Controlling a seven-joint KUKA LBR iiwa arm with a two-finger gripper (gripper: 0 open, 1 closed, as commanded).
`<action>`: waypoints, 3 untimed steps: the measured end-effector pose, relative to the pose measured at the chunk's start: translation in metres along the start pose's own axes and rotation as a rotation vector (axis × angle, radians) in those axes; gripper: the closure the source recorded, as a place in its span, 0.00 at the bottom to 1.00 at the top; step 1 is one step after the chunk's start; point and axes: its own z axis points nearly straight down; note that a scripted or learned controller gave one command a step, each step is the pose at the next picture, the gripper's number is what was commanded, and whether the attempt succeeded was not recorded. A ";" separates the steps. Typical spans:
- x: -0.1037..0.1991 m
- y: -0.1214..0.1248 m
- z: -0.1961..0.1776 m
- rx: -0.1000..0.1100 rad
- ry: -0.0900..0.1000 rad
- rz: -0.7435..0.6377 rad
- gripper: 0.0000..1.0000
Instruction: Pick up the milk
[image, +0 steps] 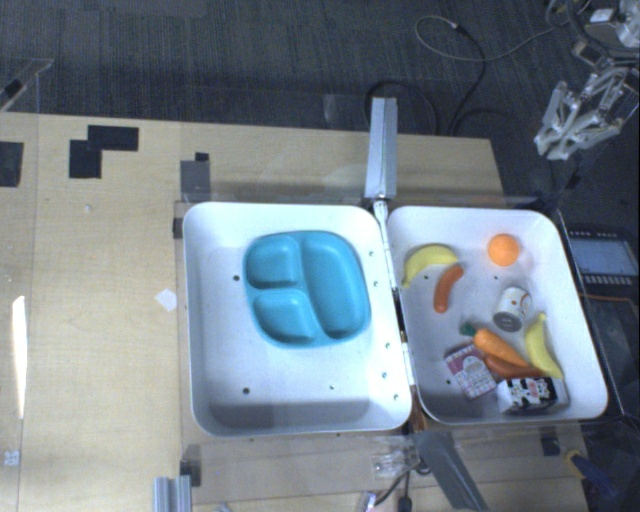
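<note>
Your pick has not begun, judging by how things lie. The milk (527, 394), a small black-and-white carton, lies flat in the near right corner of the right bin (572, 262), touching the carrot (500, 349) and just beside the banana (541, 346) and a red-and-white packet (466, 368). The pincer (572, 118) hangs well apart from it, up beyond the bin's far right corner and off the surface (110, 300); you cannot tell from here whether it is spread or pressed together, and nothing shows in its grasp. Everything is left for you: travel over the bin, descend among crowded neighbours, grip, lift. The left bin (200, 330) holds a blue divided tray (304, 285).
</note>
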 end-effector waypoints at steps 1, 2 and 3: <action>0.011 0.051 0.000 -0.001 0.002 0.154 1.00; 0.009 0.051 -0.014 0.007 -0.007 0.153 1.00; -0.004 0.114 0.135 -0.004 0.002 -0.221 1.00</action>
